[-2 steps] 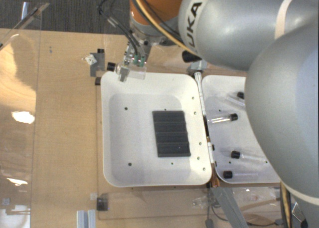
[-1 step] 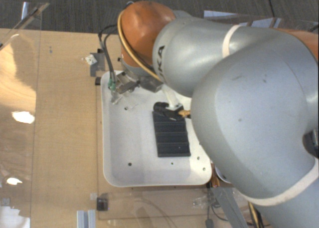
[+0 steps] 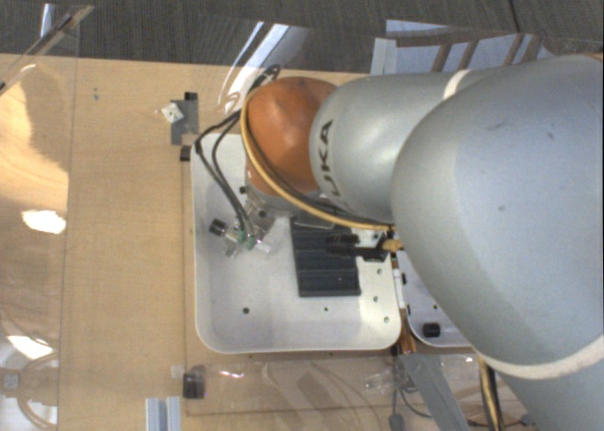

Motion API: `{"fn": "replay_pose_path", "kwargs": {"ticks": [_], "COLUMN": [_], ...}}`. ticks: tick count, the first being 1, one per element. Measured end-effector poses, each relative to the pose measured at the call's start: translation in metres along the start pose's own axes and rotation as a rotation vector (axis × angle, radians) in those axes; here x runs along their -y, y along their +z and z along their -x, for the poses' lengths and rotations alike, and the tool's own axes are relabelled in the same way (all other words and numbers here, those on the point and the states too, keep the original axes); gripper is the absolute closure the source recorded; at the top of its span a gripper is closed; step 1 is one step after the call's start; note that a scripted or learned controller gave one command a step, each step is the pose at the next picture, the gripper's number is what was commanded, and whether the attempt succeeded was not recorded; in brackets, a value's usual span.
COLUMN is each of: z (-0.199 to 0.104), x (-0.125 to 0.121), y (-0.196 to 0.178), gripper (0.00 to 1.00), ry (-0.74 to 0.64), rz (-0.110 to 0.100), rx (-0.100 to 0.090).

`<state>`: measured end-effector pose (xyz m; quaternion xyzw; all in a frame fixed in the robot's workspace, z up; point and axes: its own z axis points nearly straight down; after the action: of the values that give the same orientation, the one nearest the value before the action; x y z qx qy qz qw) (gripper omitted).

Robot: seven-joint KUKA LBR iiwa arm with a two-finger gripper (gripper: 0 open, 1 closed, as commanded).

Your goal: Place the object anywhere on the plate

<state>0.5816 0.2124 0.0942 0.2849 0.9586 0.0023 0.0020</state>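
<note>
The grey arm [image 3: 472, 203] reaches in from the right and covers much of both bins. Its orange band [image 3: 283, 132] hangs over the back of the left white bin [image 3: 283, 325]. Below the band, a dark ribbed block that looks like my gripper's body [image 3: 326, 264] hangs low over the middle of that bin. Black cables loop down to a small fitting [image 3: 241, 231] at the wrist's left side. The arm hides what lies under it.
A sliver of the right bin [image 3: 448, 325] shows under the arm, with a small dark thing [image 3: 429, 330] on its floor. Black clamps [image 3: 189, 127] [image 3: 193, 382] sit at the left bin's corners. A clear panel [image 3: 38, 231] covers the wooden bench on the left.
</note>
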Motion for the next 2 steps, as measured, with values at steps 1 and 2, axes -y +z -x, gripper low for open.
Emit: {"fn": "replay_pose_path", "kwargs": {"ticks": [1, 2], "z": [0.015, -0.015], "x": [0.090, 0.133], "y": [0.001, -0.093], "gripper": [1.00, 1.00], "ry": [-0.167, -0.267], "rz": [0.016, 0.002], "rx": [0.013, 0.004]}}
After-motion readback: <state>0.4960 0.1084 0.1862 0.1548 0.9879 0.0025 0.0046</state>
